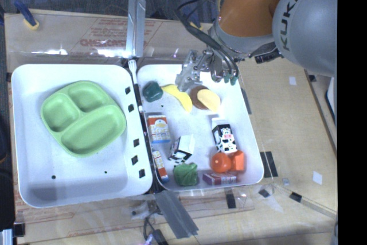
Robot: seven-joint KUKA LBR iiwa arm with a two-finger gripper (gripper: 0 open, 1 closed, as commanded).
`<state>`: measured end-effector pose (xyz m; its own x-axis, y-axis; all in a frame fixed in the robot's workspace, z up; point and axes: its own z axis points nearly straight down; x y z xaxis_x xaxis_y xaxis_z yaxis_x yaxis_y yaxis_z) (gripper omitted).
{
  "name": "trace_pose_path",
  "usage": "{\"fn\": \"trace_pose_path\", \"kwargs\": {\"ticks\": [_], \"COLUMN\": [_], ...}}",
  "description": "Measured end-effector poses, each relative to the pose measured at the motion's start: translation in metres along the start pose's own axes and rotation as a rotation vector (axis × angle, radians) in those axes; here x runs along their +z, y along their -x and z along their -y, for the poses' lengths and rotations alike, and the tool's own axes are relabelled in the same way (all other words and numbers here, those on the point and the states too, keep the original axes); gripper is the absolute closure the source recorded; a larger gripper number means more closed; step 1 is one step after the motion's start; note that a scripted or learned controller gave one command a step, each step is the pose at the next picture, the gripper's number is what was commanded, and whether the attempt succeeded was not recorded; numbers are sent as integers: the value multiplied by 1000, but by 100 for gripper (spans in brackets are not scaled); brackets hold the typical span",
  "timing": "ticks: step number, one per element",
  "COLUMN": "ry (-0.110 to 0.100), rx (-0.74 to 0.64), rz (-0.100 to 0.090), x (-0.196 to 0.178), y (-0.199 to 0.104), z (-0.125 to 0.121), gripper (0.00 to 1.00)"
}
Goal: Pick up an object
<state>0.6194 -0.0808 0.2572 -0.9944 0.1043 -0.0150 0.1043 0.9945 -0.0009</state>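
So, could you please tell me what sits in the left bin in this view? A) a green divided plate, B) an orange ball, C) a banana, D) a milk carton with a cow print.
A: the green divided plate lies alone in the left bin, while the banana, the orange ball and the cow-print carton all lie in the right bin.

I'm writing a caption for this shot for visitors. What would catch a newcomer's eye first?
The big grey and orange arm reaching in from the upper right, its gripper low over the right bin near the banana. Then the green divided plate alone in the left bin, against the right bin's jumble of small items.
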Motion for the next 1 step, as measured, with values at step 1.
{"fn": "trace_pose_path", "kwargs": {"ticks": [1], "ry": [1], "rx": [38], "rz": [-11], "x": [-12], "y": [-68], "z": [-34], "gripper": [100]}}
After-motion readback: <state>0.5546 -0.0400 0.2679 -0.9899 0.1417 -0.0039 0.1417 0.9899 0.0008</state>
